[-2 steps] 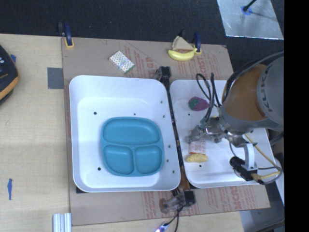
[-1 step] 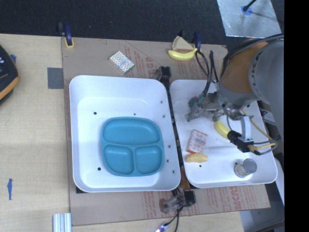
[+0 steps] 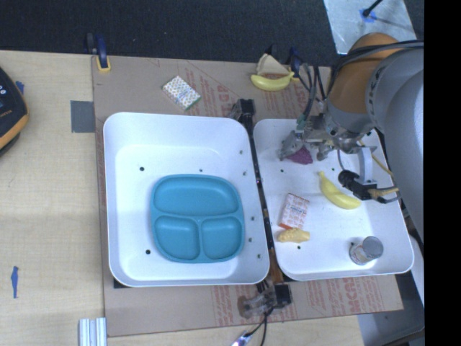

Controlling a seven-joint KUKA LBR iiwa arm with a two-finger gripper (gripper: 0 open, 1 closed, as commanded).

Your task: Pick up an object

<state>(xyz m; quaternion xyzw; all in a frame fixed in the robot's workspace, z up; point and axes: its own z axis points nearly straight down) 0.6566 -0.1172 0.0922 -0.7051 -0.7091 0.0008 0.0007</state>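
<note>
My gripper point(image 3: 297, 144) is low over the far left corner of the right bin point(image 3: 389, 262). A small purple object point(image 3: 302, 156) lies right under and beside it, partly hidden by the gripper. Whether the two are touching I cannot tell. Further along in the same bin are a yellow banana point(image 3: 338, 192), a red and white packet point(image 3: 294, 210), a small yellow piece point(image 3: 294, 235) and a silver can point(image 3: 366, 249) near the front right corner.
The left bin point(image 3: 130, 139) holds a blue divided plate point(image 3: 196, 217). Behind the bins lie another banana point(image 3: 272, 80) and a patterned packet point(image 3: 181, 91). A black and yellow device point(image 3: 9, 107) sits at the left edge. The grey arm point(image 3: 392, 99) covers the right bin's far right side.
</note>
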